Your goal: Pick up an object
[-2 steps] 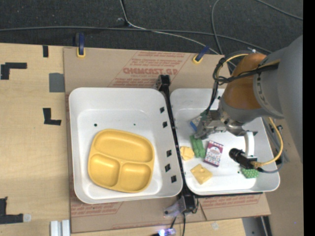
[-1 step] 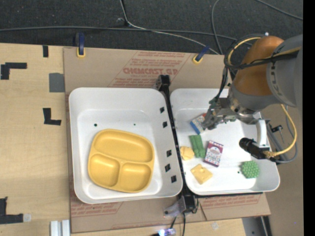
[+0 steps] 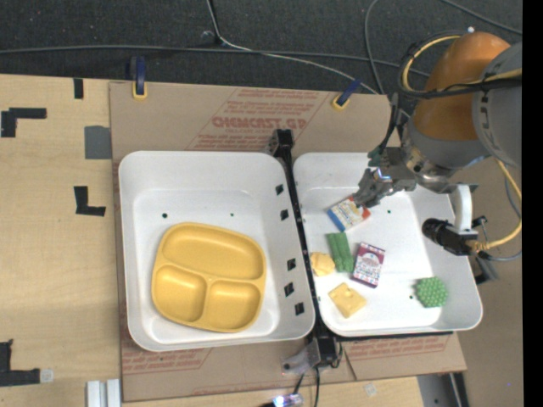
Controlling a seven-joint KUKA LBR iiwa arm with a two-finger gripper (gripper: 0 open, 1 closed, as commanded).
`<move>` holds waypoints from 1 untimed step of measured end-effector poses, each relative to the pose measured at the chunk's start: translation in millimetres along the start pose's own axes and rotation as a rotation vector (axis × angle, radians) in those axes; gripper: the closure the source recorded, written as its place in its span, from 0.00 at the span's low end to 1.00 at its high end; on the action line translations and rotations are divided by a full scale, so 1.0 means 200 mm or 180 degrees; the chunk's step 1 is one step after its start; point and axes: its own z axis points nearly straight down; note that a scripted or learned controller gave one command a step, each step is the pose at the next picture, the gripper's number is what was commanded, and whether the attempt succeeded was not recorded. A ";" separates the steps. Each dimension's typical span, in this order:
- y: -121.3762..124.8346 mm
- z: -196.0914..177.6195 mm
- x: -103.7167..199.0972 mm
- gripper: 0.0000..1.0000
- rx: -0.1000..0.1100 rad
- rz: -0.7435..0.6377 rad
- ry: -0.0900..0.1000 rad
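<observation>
Trouble could come if my gripper slips off the small blue and white packet in the right bin. It sits right at the packet's edge. I cannot tell how its grip is set.

Wooden bench, cardboard sheet, perhaps dark carpet, trailing cables

Glossy yellow plastic tray, smooth white bins
</observation>
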 end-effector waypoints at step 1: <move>-0.03 -0.30 -0.01 1.00 -0.0005 0.0003 -0.0002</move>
